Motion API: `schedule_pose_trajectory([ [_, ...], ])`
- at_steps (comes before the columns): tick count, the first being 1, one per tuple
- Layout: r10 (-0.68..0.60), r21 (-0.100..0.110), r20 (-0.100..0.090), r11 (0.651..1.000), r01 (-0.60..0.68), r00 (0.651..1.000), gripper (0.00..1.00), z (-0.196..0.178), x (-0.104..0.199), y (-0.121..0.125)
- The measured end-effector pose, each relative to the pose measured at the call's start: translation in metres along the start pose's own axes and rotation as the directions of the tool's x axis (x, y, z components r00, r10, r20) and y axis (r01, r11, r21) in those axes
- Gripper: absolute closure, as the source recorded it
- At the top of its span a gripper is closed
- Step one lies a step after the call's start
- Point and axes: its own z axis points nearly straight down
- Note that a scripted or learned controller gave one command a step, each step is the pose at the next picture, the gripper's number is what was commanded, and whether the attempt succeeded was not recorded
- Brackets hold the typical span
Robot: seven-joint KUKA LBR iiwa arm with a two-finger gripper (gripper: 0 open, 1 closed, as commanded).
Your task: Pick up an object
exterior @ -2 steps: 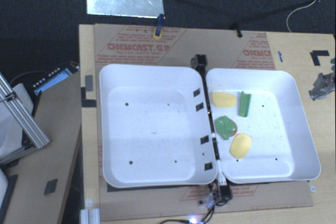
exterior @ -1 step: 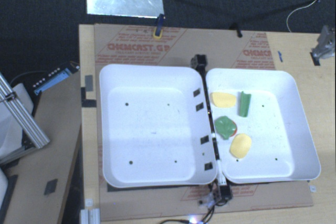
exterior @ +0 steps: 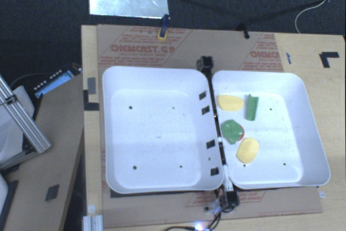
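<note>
Four objects are seen in the right bin (exterior: 303,170), gathered toward its left wall: a yellow piece (exterior: 230,102) at the top, a green block (exterior: 252,106) standing just beside it, a green rounded piece (exterior: 232,130) below, and a yellow oval (exterior: 248,150) lowest. The left bin (exterior: 124,170) adjoins along the divider. The state of the fingers cannot be told.

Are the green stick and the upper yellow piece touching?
Apart. The camera view shows a strip of white bin floor between the green stick and the upper yellow piece in the right bin.
</note>
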Motion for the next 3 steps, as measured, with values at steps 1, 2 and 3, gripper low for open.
schedule_pose_trajectory([
  [1, -0.009, 0.011, -0.006, 1.000, 0.009, 1.000, 1.00, 0.121, 0.046, -0.024],
  [2, -0.010, -0.017, 0.000, 1.000, 0.010, 1.000, 1.00, -0.006, 0.069, -0.011],
  [3, -0.012, 0.004, -0.005, 1.000, 0.013, 1.000, 1.00, 0.061, 0.132, -0.033],
])
